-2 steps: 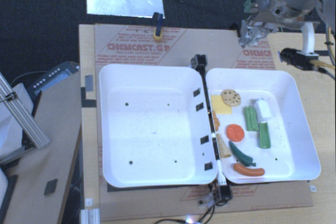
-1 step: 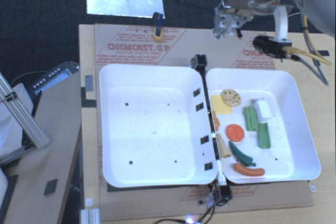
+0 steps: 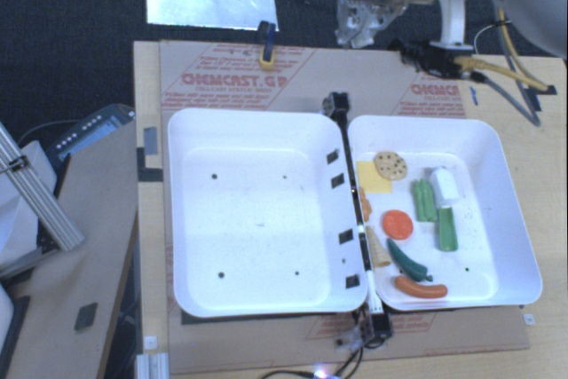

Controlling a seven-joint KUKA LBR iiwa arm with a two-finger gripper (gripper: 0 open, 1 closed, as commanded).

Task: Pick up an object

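Note:
The right bin [image 3: 497, 191] holds several toy foods: a round cookie [image 3: 390, 165], a yellow cheese slice [image 3: 374, 178], a red tomato slice [image 3: 398, 225], a green bean pod [image 3: 424, 201], a white block [image 3: 445, 186], a green strip [image 3: 446, 228], a dark green pepper [image 3: 408, 260] and an orange sausage [image 3: 421, 288]. My gripper [image 3: 358, 24] hangs high above the bench's far edge, well behind both bins, with nothing seen in it.
The left bin [image 3: 257, 217] sits beside the right one, with a black clip strip [image 3: 348, 191] along their shared wall. A yellow and blue clamp [image 3: 265, 45] stands at the bench's back edge. Cables [image 3: 497, 71] trail at the back right.

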